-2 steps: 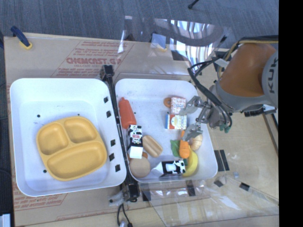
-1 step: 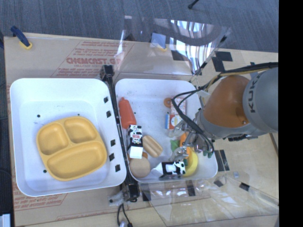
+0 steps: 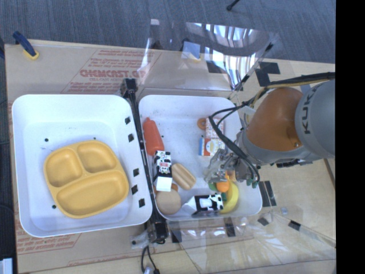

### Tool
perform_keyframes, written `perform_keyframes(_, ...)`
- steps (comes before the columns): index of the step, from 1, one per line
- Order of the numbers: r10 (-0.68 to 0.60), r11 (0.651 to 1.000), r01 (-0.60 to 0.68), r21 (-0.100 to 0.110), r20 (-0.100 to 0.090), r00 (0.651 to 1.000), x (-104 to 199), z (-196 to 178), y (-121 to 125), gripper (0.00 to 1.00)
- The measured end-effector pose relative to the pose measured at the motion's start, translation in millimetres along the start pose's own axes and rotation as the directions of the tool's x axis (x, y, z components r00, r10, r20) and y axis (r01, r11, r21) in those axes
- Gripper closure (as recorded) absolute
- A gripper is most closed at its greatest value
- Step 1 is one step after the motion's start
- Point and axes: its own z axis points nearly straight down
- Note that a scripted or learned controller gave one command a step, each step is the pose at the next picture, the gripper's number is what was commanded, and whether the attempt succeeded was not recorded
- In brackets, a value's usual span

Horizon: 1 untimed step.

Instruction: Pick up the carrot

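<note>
Cardboard-brown bench (image 3: 85,73) carries two shallow white plastic bins; the left bin (image 3: 23,153) holds a yellow three-part tray (image 3: 85,178). Smooth, tapered, the orange carrot (image 3: 152,137) lies along the right bin's (image 3: 182,104) left wall. Whether the metal claw (image 3: 224,173) grips anything, I cannot tell.

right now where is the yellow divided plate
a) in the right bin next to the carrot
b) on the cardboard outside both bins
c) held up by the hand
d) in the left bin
d: the yellow divided plate lies flat on the floor of the left bin, while the carrot lies in the right bin along its left wall.
</note>
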Motion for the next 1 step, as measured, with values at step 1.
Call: perform_keyframes(1, -0.030, 1.000, 0.030, -0.002, -0.006, 1.000, 22.5, -37.9, 8.1, 1.00)
